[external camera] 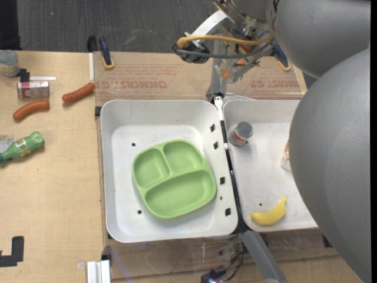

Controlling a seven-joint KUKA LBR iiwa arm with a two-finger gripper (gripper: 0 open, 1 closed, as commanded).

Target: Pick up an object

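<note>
A green divided plate (174, 178) lies flat in the left bin (118, 158). The right bin (259, 175) holds a small upright can (240, 133) near its left wall and a yellow banana (270, 212) near its front edge. A pale object (286, 152) peeks out from under the arm at that bin's right side. My gripper (219, 84) hangs above the far end of the divider between the two bins, beyond the can, with nothing seen in it. The big grey arm hides much of the right bin.
On the bench left of the bins lie two sausages (78, 93) (31, 109), a green bottle (22, 146), a small box (33, 88) and a tin (8, 62). A cardboard sheet (153, 78) with clamps sits behind the bins. Yellow cable (224, 39) loops off the wrist.
</note>
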